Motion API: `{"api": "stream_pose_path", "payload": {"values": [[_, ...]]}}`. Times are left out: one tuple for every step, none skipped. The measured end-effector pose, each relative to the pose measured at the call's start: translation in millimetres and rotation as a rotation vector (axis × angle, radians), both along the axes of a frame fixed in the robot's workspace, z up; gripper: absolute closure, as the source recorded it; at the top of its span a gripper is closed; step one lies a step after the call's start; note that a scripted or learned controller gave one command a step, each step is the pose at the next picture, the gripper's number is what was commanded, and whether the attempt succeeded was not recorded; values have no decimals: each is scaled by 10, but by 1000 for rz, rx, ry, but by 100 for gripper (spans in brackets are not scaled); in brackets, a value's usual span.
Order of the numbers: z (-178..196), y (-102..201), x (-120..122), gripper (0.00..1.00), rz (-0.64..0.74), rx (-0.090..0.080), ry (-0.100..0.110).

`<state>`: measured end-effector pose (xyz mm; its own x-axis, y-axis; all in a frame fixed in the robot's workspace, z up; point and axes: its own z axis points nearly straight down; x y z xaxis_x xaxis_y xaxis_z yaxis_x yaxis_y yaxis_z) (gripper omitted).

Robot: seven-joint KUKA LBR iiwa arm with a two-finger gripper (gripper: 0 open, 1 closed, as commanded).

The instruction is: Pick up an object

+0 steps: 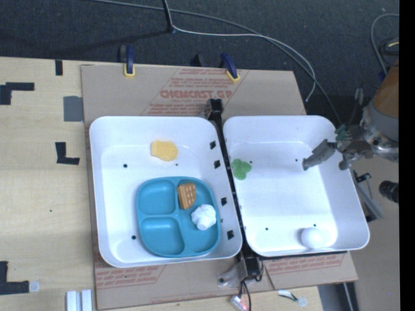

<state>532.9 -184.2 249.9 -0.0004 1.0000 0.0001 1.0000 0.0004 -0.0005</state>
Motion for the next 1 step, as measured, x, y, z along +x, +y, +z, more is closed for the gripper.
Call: {"api": "stream_pose_path", "payload": {"values": [[589,449,342,0,5,-1,-6]]}}
